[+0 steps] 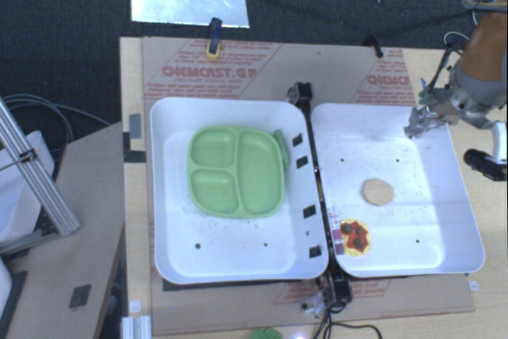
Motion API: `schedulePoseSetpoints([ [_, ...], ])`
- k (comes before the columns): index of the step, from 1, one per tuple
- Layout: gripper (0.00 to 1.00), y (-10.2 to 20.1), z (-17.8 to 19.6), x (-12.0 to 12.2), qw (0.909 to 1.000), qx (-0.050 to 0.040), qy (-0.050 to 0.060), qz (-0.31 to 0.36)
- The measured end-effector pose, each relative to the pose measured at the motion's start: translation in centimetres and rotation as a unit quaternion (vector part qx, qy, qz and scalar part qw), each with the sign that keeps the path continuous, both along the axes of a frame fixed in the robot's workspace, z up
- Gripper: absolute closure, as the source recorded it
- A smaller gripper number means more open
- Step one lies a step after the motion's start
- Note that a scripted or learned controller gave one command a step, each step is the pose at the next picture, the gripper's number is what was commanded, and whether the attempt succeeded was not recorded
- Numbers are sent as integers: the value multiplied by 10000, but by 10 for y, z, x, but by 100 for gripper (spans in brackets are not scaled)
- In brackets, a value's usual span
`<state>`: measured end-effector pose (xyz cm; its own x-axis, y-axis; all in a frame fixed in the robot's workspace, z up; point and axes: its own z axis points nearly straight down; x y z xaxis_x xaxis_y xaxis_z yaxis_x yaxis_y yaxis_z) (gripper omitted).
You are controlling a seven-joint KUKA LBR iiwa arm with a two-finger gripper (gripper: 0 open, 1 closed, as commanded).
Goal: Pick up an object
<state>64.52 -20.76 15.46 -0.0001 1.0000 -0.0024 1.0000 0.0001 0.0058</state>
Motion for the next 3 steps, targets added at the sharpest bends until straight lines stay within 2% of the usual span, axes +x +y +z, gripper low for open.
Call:
schedulePoseSetpoints([
  [1,100,1,35,-26,10000,4,5,-2],
  [2,100,1,46,-73,10000,11,31,-3],
  [3,100,126,-76,-53,10000,29,32,70],
])
